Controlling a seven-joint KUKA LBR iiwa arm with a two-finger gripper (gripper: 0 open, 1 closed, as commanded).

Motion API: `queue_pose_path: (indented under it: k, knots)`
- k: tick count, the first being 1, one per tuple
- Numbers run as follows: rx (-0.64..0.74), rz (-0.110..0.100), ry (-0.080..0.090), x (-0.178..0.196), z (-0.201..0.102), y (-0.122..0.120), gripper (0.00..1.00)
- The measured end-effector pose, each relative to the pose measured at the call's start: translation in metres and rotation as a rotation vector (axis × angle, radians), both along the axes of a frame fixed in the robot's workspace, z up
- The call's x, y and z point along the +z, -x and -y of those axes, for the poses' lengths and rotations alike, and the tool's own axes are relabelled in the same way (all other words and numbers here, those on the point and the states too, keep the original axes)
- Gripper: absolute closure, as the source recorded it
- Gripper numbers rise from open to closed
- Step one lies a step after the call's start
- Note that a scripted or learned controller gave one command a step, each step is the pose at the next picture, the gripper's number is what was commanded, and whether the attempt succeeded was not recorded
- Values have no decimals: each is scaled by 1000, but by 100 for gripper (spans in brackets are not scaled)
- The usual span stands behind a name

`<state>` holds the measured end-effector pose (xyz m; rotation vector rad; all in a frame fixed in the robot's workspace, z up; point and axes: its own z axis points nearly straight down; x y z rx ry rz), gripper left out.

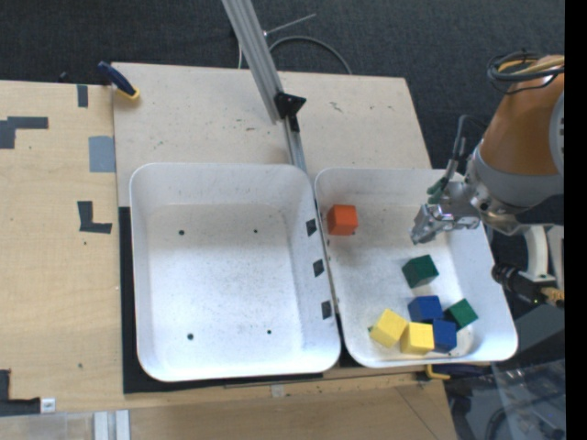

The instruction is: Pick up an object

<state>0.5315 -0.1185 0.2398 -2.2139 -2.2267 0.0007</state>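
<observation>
The right bin [367, 186] holds several small blocks. An orange cube [342, 219] sits alone near its upper left. A dark green cube [420, 270] lies mid-right. In the lower right corner cluster two yellow cubes [389, 327], a blue block [427, 310] and a second green cube [461, 313]. My gripper [424, 230] hangs over the right side of this bin, just above the dark green cube and well right of the orange one. Nothing shows between its fingertips.
The left bin [147, 200] lies beside the right one. A slanted metal rail [257, 53] runs down to the seam between the bins. A blue-and-yellow clamp [117, 80] sits at the bench's upper left. The arm's orange band [523, 136] fills the right edge.
</observation>
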Motion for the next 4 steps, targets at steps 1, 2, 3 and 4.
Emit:
queue_pose_path:
  k: [1, 2, 3, 4]
  knots:
    - [1, -1, -1, -13, -53, -16, 100]
    - [0, 0, 0, -18, -96, -30, 100]
    - [1, 2, -1, -6, -147, -48, 100]
    - [0, 0, 0, -17, -193, -66, 100]
